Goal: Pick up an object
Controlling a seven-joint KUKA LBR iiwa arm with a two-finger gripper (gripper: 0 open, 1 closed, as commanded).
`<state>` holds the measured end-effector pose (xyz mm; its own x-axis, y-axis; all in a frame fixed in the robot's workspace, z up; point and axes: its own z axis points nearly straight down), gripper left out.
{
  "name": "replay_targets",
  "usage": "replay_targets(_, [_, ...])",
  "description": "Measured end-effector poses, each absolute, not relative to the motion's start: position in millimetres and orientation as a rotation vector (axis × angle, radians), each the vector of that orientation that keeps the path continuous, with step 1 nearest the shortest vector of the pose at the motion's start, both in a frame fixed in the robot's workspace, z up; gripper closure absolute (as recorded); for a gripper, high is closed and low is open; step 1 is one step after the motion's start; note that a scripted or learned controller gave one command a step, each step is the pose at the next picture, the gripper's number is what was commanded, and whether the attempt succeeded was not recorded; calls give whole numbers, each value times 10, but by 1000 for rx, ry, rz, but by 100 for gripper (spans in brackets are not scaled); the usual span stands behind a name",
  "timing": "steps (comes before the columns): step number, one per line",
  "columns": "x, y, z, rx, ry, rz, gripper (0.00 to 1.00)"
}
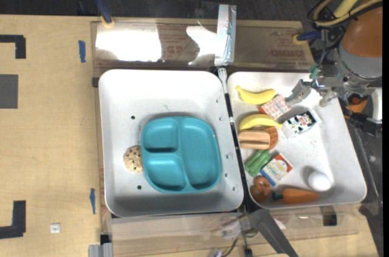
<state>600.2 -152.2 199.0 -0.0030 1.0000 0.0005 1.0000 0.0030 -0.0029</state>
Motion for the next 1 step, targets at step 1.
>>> replay_targets(1, [5987, -1282, 1210, -2052, -2402, -12, 0])
